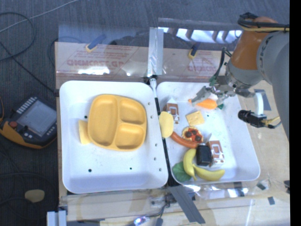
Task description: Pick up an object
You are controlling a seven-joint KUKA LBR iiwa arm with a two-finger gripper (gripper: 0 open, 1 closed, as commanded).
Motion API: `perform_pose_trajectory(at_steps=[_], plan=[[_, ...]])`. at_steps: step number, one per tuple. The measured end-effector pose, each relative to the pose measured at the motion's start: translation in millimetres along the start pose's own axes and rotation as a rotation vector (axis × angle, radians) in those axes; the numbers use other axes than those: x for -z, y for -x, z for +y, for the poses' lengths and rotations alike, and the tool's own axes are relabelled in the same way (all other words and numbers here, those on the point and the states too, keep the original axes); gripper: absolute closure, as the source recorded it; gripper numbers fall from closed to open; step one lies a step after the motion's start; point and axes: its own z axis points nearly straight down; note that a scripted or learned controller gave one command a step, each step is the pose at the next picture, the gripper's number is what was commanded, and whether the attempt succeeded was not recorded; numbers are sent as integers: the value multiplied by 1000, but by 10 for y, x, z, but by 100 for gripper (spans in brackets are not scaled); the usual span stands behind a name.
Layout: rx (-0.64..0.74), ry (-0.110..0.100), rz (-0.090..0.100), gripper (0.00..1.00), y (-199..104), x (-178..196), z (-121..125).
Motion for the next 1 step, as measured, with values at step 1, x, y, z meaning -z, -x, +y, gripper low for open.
perform_pose_trajectory(at_steps=[1], plan=[[-223, 1, 2, 0, 548, -109, -301]])
